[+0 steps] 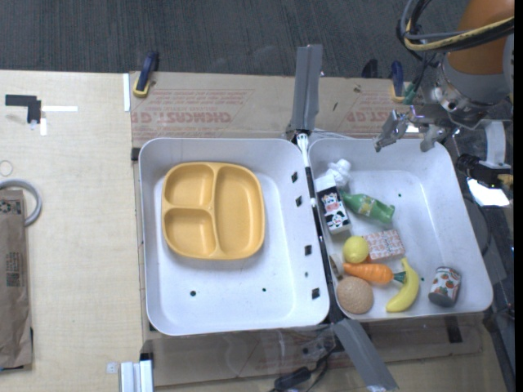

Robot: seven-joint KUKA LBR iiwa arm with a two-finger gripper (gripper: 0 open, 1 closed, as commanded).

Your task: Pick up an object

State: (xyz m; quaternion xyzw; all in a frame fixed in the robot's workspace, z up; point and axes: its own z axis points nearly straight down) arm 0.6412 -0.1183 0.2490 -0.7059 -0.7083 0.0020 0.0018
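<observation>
The right bin (458,188) holds the candidate objects: a small milk carton (333,207) against its left wall, a green bottle (369,207) just beside it, a lemon (356,249) touching a pink patterned box (384,243), a carrot (371,273) below them, a brown round bread roll (355,296) near the front edge, a banana (404,287) beside it, and a small printed can (444,287) in the front right corner. The gripper (413,133) hangs over that bin's back edge, fingers spread apart with nothing between them. The left bin (155,292) carries a yellow divided plate (214,211).
</observation>
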